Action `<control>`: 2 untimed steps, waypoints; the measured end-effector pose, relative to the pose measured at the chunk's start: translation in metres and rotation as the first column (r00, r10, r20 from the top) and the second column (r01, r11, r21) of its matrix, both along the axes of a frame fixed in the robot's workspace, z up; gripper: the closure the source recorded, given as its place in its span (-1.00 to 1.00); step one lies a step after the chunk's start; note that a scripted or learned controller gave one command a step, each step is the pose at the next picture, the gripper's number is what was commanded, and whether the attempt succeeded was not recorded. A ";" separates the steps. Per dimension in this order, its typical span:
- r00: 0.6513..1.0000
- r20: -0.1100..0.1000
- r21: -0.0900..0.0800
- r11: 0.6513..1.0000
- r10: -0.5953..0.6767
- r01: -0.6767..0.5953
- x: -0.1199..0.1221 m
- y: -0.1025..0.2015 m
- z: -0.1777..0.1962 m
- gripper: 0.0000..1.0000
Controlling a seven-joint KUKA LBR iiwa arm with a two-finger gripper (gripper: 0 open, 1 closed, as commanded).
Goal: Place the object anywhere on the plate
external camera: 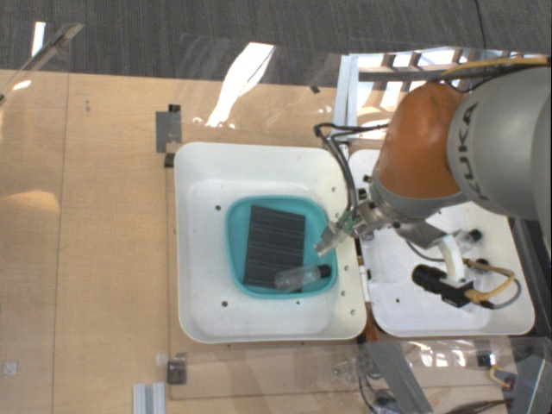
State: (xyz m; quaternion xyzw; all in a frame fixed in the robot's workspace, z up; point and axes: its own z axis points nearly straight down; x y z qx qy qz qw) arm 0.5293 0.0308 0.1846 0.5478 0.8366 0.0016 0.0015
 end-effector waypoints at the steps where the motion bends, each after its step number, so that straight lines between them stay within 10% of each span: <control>1: 0.998 0.004 -0.001 0.998 0.063 -0.063 0.041 -0.044 0.001 -1.00; 2: 0.999 0.003 0.000 0.999 0.040 -0.040 0.037 0.025 0.001 -1.00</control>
